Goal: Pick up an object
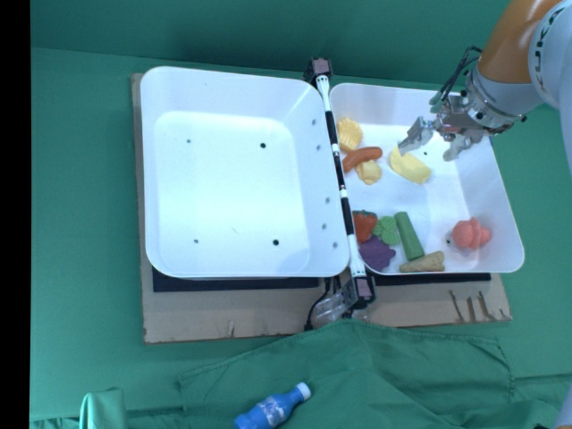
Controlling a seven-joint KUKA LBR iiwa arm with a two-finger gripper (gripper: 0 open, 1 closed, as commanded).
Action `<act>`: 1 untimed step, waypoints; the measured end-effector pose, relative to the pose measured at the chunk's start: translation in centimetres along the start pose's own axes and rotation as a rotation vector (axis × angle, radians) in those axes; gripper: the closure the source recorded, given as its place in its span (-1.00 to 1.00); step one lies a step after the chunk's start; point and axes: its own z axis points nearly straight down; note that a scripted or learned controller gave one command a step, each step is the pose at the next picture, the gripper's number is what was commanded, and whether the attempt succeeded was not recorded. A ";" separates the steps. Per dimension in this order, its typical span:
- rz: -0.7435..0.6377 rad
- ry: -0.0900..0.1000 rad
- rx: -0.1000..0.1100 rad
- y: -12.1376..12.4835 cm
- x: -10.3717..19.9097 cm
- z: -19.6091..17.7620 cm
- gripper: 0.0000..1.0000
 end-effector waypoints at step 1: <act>0.008 0.002 0.013 -6.9 -2.8 2.8 -1.00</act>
